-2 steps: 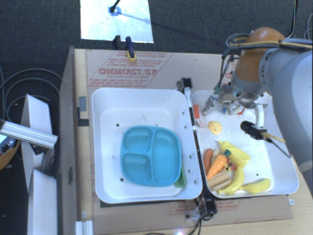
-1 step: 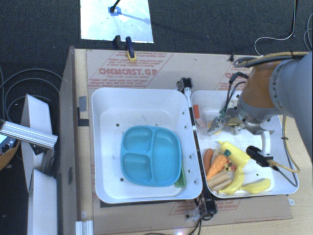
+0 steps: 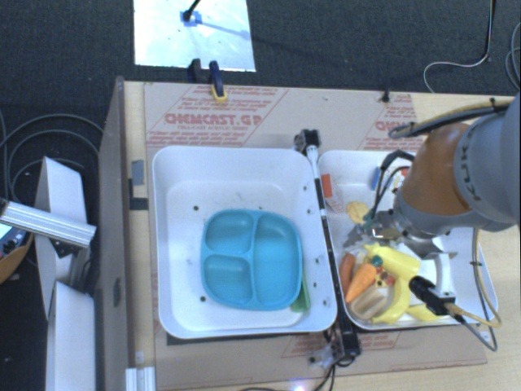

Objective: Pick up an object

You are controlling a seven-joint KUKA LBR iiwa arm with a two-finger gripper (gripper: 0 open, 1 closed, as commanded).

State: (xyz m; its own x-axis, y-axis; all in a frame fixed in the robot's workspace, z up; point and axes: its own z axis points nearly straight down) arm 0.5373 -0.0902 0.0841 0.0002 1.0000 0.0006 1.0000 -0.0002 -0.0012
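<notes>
The right bin [image 3: 346,165] holds a heap of toy food. An orange carrot [image 3: 361,279] lies near the bin's left wall, with a second orange piece [image 3: 348,267] beside it. A yellow banana [image 3: 401,300] curves along the front, next to a tan bun-like piece [image 3: 370,302]. A small pale yellow piece [image 3: 358,212] sits further back. My gripper [image 3: 370,235] hangs low over the heap, just behind the carrot and a yellow block [image 3: 393,259]. The arm's orange band [image 3: 435,177] and grey body cover the right part of the bin.
The left bin [image 3: 175,169] holds a blue divided plate [image 3: 248,259] with a green piece [image 3: 302,300] peeking out at its right edge. A black-and-white tool [image 3: 308,142] lies on the rim between the bins. Cables trail along the right bin's front right.
</notes>
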